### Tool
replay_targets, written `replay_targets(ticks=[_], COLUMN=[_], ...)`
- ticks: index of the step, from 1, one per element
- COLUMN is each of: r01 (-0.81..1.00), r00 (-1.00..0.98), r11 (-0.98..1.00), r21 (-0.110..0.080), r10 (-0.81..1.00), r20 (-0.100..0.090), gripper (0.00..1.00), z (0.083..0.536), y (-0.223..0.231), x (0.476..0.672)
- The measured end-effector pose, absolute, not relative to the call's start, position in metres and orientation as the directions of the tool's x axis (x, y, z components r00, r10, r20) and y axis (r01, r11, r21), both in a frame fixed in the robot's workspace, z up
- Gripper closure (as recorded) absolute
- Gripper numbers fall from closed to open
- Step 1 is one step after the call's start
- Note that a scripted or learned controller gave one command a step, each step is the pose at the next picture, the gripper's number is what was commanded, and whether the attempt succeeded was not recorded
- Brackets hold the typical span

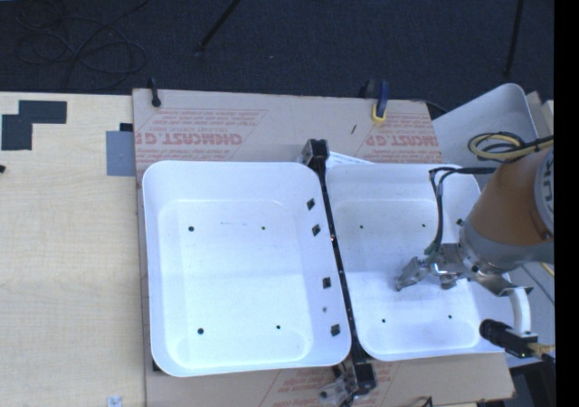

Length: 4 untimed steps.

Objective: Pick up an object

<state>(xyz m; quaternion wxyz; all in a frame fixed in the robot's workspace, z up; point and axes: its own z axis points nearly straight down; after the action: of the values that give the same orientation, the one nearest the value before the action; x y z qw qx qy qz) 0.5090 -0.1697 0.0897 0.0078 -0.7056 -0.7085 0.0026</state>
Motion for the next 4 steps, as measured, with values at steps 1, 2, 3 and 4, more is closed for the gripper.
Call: replay_targets(ticks=[1,2,3,4], r01=[1.000,1.000,1.000,1.000], r00=[0.001,-0.009,-0.004,-0.007], r11=[-0.001,0.009,0.004,0.007], r21=[-0.003,0.007,-0.003,0.007], r10=[1.000,1.000,1.000,1.000], r20=[0.001,0.002,0.000,0.003], gripper=[0.00,0.00,1.00,1.00], z=[0.098,0.095,0.105,0.194], y=[-0.174,-0.114,-0.119,-0.050], x=[0.511,0.635,0.630,0.639])
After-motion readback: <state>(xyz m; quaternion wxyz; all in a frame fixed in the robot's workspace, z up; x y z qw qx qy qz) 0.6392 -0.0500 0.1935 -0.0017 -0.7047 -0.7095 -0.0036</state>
